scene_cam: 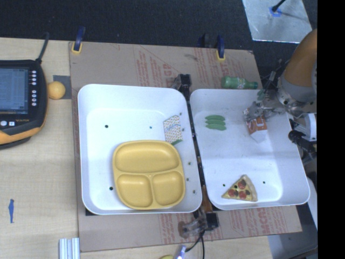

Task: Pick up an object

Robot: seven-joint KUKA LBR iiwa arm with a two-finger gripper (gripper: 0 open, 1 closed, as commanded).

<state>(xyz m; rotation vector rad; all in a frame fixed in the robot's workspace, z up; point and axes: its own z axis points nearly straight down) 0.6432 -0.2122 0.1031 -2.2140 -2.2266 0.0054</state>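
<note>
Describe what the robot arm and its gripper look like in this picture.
The arm is grey with an orange band above the wrist. Its gripper is a compact cluster of grey and dark metal parts, with dark cabling running beside it.

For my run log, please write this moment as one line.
arm: right bin | gripper: over orange-white item, grasp unclear | pizza toy, green pods: untouched | yellow tray: left bin

You get even, bright overhead light; the bins glare near white, shadows stay soft and short. Focus is slightly soft, with low resolution throughout.
</note>
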